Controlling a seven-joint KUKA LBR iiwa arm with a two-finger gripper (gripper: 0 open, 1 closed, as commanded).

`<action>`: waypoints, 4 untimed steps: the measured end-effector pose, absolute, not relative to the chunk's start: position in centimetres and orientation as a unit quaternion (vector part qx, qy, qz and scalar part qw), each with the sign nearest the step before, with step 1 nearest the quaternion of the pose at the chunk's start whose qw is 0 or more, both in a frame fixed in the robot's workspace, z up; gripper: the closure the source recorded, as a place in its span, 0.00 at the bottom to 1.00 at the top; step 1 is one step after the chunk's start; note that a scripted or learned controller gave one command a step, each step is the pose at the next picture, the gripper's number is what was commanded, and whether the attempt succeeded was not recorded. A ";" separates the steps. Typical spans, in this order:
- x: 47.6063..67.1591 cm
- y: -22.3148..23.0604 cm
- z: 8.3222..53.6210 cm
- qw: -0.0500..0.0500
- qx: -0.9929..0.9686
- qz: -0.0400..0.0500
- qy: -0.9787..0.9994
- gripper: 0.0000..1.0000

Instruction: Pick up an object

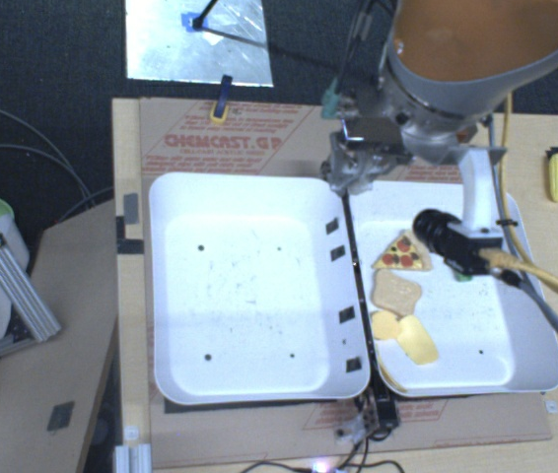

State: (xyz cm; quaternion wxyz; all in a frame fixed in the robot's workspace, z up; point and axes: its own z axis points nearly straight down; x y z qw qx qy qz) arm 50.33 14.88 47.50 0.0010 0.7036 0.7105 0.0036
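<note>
The grey arm reaches in from the view's right. Its gripper (356, 170) stands over the far rim where the two shallow white bins meet. The opening of the jaws cannot be told from this view, and nothing is seen held.

The candidate things lie in the right-hand white bin (527, 365), in a row close beside the dividing wall:
- a triangular toy pizza slice with red and green toppings (403, 252)
- a tan toast-shaped slice (396, 291), touching or just beside it
- pale yellow flat pieces (413, 339), nearest the camera

The left-hand white bin (240, 274) offers no target.

Judgement: the pizza slice is nearest the jaws, lying toward the camera and slightly to the view's right of them. Its point-to-crust axis runs roughly far to near, so the coming move must travel that way and descend.
</note>
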 end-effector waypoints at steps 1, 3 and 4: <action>50.3 14.5 48.5 0.002 0.704 0.003 0.710 1.00; 52.2 23.4 53.7 0.001 0.703 0.004 0.711 1.00; 52.3 23.0 54.6 0.001 0.704 0.003 0.710 1.00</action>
